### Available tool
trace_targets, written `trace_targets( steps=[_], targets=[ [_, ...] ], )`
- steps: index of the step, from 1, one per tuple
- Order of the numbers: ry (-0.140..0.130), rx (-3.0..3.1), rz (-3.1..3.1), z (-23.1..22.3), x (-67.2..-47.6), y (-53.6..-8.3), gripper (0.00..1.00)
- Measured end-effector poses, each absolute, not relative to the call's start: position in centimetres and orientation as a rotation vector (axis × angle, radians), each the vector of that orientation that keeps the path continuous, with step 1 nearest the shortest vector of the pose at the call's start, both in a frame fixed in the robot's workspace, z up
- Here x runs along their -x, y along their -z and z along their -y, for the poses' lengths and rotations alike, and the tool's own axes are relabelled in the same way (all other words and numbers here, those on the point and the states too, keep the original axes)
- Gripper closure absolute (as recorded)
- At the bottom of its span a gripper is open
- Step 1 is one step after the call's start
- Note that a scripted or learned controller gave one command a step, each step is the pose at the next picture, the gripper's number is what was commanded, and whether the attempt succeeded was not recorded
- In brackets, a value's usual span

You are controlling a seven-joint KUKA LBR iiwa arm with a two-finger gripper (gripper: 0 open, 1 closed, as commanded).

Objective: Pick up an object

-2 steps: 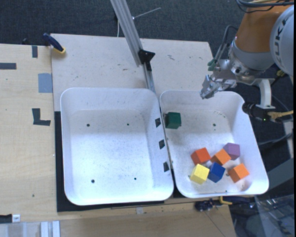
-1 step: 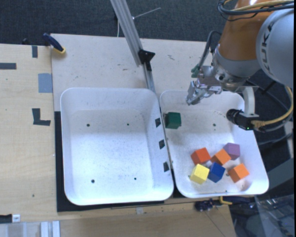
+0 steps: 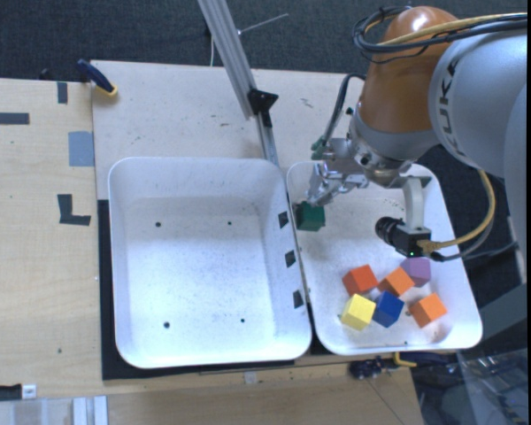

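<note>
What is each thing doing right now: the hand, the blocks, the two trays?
hand: over the right tray, closed on the green block.
green block: gripped between the fingers, near the tray's left wall.
orange, purple, yellow and blue blocks: lying loose, clustered in the right tray.
right tray: holds the blocks.
left tray: flat on the bench.

Both bins white: left bin [image 3: 195,255] speckled with fine dark flecks and a few black dots, right bin [image 3: 451,237] plain. Green cube [image 3: 311,217] at the metallic grey pincer [image 3: 321,193]. Clustered in the right bin: three orange cubes [image 3: 360,279] [image 3: 396,282] [image 3: 429,309], one yellow cube [image 3: 357,312], one blue cube [image 3: 388,309], one pale purple cube [image 3: 418,270]. Arm [image 3: 478,87] grey with an orange band [image 3: 403,60]. Desk [image 3: 35,237] light wood-toned, marked with grey tape patches [image 3: 81,148].
</note>
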State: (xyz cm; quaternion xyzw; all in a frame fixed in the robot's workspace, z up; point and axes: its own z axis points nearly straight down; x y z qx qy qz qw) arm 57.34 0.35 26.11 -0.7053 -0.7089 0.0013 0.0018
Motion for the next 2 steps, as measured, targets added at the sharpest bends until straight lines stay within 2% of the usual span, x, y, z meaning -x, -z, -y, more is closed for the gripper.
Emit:
trace_targets(
  steps=[1,2],
  targets=[
    [-0.002,2.212,2.227,-5.5,-57.0,-25.6,1.00],
    [-0.006,2.212,2.226,-10.1,-55.7,-23.1,1.00]
  ],
)
